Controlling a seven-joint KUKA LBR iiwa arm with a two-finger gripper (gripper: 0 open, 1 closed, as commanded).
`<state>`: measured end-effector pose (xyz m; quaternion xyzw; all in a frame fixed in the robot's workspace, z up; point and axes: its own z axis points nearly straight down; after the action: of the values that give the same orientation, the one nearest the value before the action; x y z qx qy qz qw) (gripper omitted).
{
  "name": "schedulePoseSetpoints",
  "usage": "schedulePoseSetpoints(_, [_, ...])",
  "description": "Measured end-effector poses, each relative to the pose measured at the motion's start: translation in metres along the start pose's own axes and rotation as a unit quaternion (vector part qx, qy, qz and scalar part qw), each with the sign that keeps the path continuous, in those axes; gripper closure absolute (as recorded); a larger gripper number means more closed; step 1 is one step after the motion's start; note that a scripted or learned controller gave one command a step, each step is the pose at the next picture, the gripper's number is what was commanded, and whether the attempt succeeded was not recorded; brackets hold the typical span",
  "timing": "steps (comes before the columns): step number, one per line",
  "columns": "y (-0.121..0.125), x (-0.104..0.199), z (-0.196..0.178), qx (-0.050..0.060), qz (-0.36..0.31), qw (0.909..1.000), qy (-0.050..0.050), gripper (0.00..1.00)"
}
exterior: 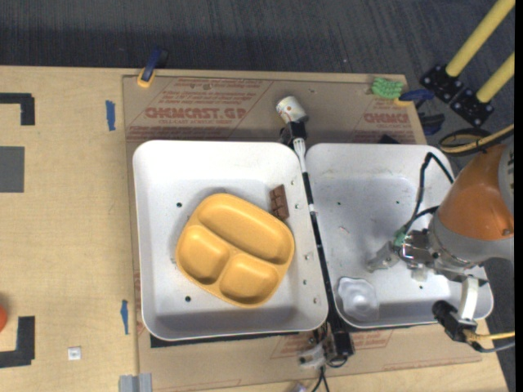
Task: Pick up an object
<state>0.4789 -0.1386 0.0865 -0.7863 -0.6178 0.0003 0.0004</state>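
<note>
Camera view: clear cup [357, 295] lies just below-left of the tool [384, 257], grip state unreadable.

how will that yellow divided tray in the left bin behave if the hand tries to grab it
The yellow tray looks like rigid moulded plastic, so probably stiff and light for its size. Its glossy, rounded humps may slip between fingers. It is broad, so a pinch at its rim seems likelier to hold; it seems unlikely to roll.
</note>
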Motion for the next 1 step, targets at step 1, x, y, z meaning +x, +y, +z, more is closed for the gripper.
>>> schedulePoseSetpoints(1, [0.0486,-0.0057,0.0012,-0.001,0.160,0.9872,0.000,0.00])
